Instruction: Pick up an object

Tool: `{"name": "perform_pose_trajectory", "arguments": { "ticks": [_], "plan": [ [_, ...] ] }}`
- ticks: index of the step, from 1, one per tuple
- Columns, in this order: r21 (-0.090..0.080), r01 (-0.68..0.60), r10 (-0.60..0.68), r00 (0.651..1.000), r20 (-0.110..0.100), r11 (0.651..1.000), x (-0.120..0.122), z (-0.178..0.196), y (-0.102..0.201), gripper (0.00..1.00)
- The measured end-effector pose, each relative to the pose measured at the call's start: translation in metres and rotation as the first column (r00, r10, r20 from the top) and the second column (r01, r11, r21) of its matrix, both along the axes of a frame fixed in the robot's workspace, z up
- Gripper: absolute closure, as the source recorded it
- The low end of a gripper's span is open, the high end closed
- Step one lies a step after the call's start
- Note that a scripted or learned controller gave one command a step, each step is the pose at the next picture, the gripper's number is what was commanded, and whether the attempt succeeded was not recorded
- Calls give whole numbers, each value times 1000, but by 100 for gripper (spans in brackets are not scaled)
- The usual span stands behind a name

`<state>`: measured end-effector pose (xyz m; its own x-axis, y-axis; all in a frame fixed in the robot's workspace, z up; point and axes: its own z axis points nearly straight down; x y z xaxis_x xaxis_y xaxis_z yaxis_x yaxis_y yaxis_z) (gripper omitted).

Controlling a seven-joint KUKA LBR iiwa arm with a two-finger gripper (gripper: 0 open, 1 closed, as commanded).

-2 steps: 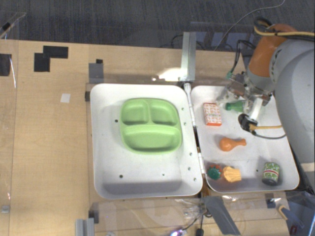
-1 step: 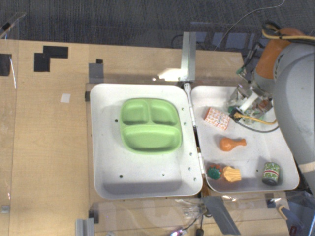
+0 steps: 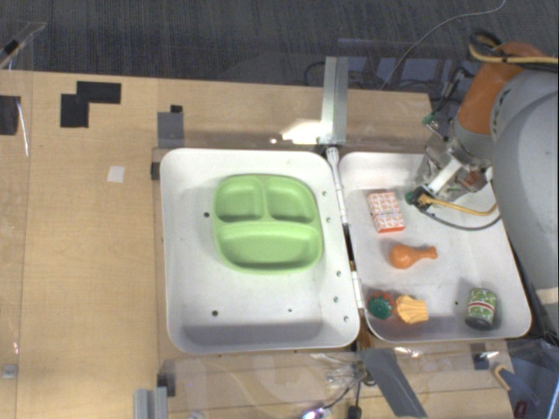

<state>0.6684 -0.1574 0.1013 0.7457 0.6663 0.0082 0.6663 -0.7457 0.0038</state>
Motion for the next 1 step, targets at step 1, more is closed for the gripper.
{"name": "perform_pose_trajectory", "arguments": {
  "ticks": [1],
  "plan": [
    [26, 215, -215, 977, -10, 976, -1, -9, -21, 100]
  ]
}}
